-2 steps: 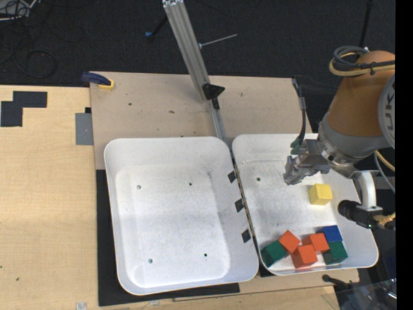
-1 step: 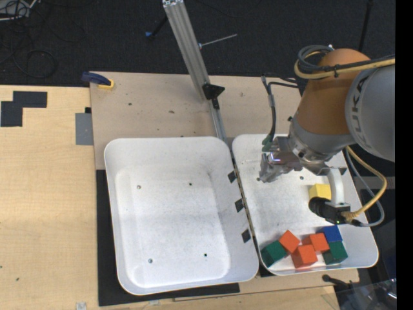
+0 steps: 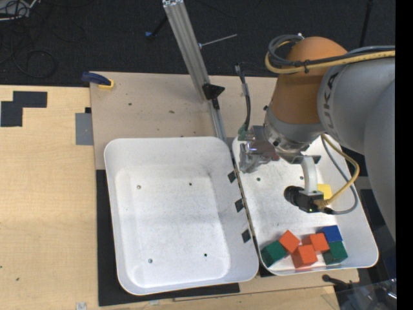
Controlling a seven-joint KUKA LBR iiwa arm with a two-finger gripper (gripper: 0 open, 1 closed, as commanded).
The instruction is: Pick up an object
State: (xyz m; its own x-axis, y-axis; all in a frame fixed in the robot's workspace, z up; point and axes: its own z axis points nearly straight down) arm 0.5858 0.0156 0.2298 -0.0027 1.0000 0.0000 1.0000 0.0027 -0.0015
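View: the camera view, looking down at a slant; I reached in from its right.
Worktop (image 3: 51, 173): pale wood, carrying two shallow white bins side by side.
Left bin (image 3: 168, 199): sat toward the view's left, its right rim just beside the other bin's left rim.
Right bin (image 3: 271, 199): held every block I could see.
Arm (image 3: 303, 76): grey, with the orange band bulging above the wrist, bent down over the far half of the right bin.
Hand (image 3: 250, 155): hung over the far left corner of the right bin, close to the seam between the bins. Whether it was apart or together I could not tell.
Block cluster: six blocks were packed along the near edge of the right bin, well apart from my hand.
Green block (image 3: 274, 252): leftmost of the cluster.
Orange block (image 3: 290, 241): touching the green block's far right side.
Red-orange block (image 3: 304, 256): just right of those two, nearest the rim.
Second orange block (image 3: 319, 242): behind the red-orange block, against it.
Blue block (image 3: 332, 232): farthest back in the cluster, beside the second orange block.
Dark green block (image 3: 335, 254): at the right end, in front of the blue block.
Yellow block (image 3: 324, 190): alone toward the bin's right side, between my hand and the cluster, and partly hidden.
Metal rail (image 3: 187, 44): slanted from the far side down toward the seam between the bins.
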